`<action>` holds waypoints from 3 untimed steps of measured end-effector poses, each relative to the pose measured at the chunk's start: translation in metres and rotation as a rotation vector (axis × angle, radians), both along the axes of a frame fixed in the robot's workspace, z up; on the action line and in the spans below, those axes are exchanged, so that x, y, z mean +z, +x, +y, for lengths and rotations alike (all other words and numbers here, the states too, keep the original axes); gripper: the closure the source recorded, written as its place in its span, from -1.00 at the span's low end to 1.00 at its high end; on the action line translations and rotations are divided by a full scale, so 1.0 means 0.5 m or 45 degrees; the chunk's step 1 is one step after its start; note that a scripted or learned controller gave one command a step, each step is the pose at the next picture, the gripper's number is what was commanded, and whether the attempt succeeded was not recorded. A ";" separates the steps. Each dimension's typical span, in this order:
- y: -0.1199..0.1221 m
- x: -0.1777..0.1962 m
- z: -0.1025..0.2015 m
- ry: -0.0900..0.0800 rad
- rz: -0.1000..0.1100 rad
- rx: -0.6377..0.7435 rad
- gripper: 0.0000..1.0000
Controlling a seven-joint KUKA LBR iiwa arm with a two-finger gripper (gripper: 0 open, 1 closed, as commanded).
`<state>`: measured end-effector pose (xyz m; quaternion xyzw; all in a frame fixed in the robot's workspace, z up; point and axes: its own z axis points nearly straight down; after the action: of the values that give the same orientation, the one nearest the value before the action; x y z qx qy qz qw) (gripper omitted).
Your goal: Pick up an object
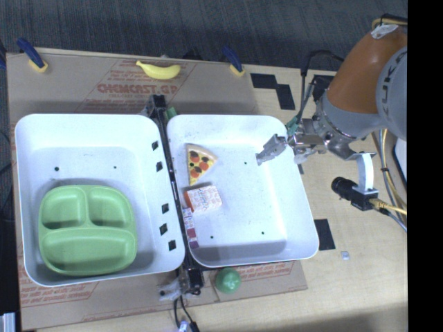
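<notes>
L bin (41,133) held green tray (86,228); R bin (291,206) had pizza slice (199,163) & carton (203,200). Gripper (271,149) over R bin, jaws unclear.

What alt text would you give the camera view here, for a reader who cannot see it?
The robot's gripper hangs over the right bin, which holds a toy pizza slice and a small carton. The left bin holds a green divided tray. A banana and a green ball lie outside on the cardboard.
</notes>
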<state>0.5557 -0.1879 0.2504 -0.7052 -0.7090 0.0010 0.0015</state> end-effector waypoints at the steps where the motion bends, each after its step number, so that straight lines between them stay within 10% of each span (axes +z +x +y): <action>1: -0.028 -0.251 -0.015 0.001 0.005 0.001 -1.00; 2: -0.092 -0.318 0.083 -0.002 -0.003 0.002 -1.00; 3: 0.005 -0.317 0.144 0.000 0.000 0.004 -1.00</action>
<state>0.5584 -0.1158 0.0917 -0.7040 -0.7102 0.0011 0.0013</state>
